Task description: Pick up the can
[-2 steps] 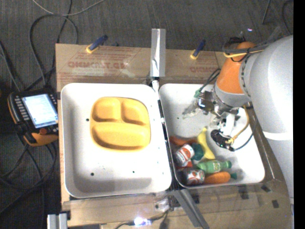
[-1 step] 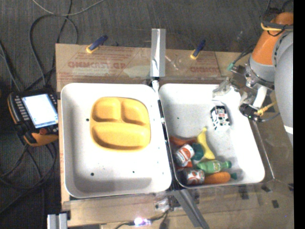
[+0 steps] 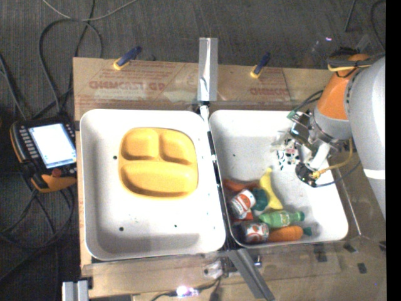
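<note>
Cans [image 3: 242, 203] lie near the front of the right bin [image 3: 250, 130], wedged among a carrot [image 3: 289, 233], green bottle [image 3: 282, 218] and banana [image 3: 268, 182] (two red-and-white ones, it seems). Probably rigid, light and slick; a grasp across the round body looks best. Farther back hangs the gripper [image 3: 289, 150], its opening unreadable.

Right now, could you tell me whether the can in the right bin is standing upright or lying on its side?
Lying on its side: the can shows its red and white side, tilted, among the toy food in the right bin.
</note>
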